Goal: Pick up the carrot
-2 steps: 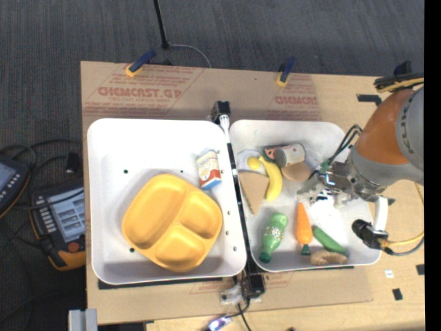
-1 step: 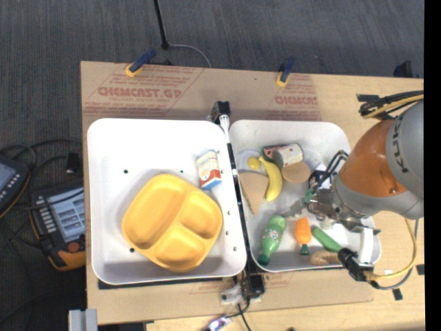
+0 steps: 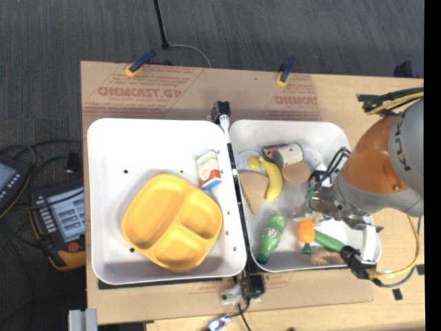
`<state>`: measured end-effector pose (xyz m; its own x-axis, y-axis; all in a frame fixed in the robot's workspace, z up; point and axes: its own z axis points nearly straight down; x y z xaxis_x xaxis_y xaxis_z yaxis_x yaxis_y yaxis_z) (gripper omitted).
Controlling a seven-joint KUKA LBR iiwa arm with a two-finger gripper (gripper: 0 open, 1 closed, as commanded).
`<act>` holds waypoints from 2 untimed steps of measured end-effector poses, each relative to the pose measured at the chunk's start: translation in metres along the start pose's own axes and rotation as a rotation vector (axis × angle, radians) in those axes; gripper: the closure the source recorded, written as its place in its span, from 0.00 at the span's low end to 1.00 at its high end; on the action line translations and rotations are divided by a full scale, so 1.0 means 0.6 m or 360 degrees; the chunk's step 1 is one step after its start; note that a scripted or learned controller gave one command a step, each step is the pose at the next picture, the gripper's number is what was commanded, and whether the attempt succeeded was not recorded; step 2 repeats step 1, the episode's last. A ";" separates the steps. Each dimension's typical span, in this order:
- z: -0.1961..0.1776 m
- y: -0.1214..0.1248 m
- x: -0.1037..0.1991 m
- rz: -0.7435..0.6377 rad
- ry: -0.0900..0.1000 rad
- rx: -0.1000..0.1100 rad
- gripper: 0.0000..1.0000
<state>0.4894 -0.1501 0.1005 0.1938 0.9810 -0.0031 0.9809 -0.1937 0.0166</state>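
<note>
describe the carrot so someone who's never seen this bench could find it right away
Look in the right bin, down near its front edge beside the arm. The carrot is a small orange piece with a green top pointing toward the front right. It is the only orange item there, right of the green bottle.

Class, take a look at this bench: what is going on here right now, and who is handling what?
A grey robot arm with an orange band reaches in from the right over the right white bin. Its pincer hangs low by the small orange carrot with a green top, which lies on the bin floor beside a green bottle, near a yellow banana. Nothing looks lifted yet. The left white bin holds a yellow divided plastic tray and a small carton.
</note>
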 end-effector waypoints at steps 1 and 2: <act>-0.190 -0.022 0.079 -0.0140 0.0005 0.0026 1.00; -0.190 -0.022 0.079 -0.0140 0.0005 0.0026 1.00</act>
